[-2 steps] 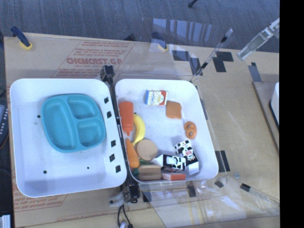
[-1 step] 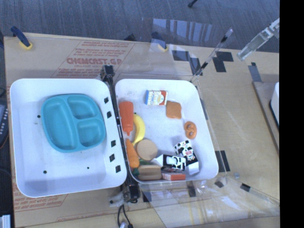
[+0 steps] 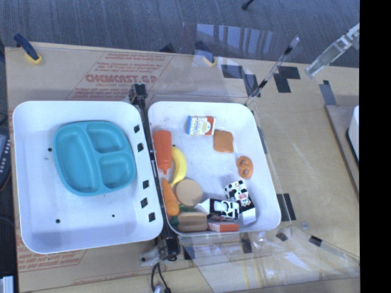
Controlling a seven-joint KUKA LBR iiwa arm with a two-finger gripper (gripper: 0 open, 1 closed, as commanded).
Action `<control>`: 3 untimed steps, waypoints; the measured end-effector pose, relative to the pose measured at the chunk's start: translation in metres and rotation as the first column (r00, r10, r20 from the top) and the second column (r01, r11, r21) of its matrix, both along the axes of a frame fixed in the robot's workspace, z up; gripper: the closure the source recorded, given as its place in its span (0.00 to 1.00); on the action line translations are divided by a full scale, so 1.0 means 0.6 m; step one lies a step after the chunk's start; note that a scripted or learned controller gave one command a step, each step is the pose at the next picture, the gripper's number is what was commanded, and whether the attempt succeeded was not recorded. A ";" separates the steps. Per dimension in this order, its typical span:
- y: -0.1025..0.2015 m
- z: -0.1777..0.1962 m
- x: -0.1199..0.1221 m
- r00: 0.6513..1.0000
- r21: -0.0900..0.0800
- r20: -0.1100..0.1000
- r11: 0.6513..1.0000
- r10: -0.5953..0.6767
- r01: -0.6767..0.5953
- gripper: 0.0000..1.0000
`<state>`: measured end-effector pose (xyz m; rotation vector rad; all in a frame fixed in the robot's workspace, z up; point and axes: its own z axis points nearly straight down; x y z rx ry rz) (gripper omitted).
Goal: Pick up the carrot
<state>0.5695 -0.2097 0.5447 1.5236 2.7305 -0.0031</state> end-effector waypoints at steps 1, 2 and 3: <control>0.000 0.001 0.009 0.978 -0.005 0.004 0.978 0.206 -0.206 0.00; 0.002 0.001 0.055 0.942 -0.003 -0.001 0.942 0.335 -0.335 0.00; 0.001 0.001 0.055 0.943 -0.003 -0.001 0.943 0.334 -0.334 0.00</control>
